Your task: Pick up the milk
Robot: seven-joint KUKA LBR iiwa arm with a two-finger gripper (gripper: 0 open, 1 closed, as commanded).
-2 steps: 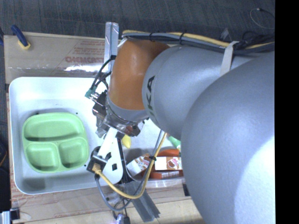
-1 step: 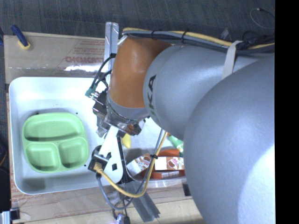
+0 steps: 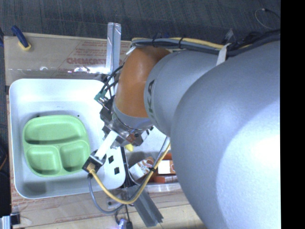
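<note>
Camera view: the grey arm [image 3: 224,142] covers the right bin. Below its wrist the tool [image 3: 112,168] descends; its state cannot be determined. The milk [image 3: 143,168], likely a light, crushable carton, lies partly hidden beside it; grasp across flat sides. Farther left, a glossy green compartment tray [image 3: 56,146] rests in the left bin [image 3: 19,94]
</note>
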